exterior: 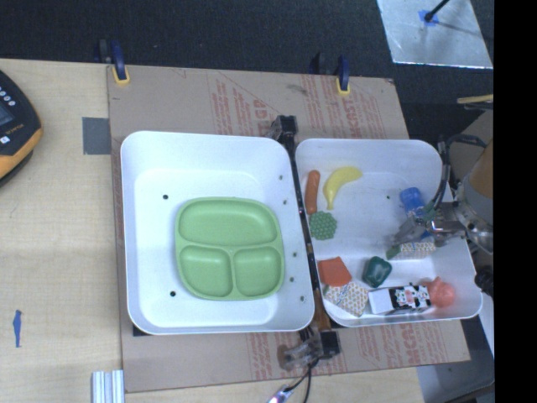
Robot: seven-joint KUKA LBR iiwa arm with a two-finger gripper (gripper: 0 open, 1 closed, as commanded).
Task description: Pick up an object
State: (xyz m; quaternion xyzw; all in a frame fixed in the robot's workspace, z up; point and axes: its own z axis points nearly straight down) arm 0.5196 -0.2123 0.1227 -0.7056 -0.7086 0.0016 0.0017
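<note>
Metallic grey wrist [449,223], black cable [442,173]

tray [228,246] in left bin [143,225] (toys in right bin [369,154])

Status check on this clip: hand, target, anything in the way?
Hand low over right bin, beside blue piece; nothing seen held. Banana, carrot, green pepper lie loose. Green tray alone in left bin.

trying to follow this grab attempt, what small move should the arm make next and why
Probably a short drop straight down. The pincer sits low at the right side of the right bin, just over a small patterned piece and below the blue block. Nothing shows clearly between its tips, so it likely needs to settle around that piece before closing.
</note>
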